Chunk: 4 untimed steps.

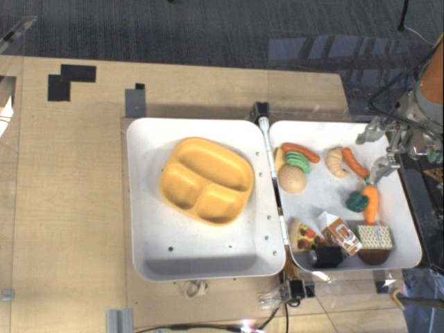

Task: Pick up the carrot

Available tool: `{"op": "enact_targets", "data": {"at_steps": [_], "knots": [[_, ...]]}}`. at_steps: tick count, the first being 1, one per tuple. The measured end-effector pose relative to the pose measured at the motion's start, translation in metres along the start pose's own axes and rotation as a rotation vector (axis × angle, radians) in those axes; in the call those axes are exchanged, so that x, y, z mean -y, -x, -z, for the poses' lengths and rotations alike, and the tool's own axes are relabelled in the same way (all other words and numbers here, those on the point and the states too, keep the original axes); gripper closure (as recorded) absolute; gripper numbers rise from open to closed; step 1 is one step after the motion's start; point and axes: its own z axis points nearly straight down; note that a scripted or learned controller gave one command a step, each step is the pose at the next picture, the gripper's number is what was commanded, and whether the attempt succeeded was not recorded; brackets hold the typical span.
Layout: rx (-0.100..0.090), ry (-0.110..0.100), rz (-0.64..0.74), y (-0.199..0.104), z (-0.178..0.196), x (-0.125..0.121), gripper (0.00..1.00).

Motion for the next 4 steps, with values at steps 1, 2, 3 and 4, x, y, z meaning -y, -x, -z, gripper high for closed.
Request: {"op": "enact_targets", "data": {"at_steps": [1, 2, 3, 4], "knots": [[0.004, -0.001, 0.109, 0.001, -0.123, 0.021, 0.0], [0.026, -0.013, 0.29, -0.002, -0.129, 0.022, 0.0], [0.028, -0.017, 0.669, -0.006, -0.129, 0.022, 0.0], [0.027, -0.013, 0.959, -0.012, -0.129, 0.016, 0.0]]}}
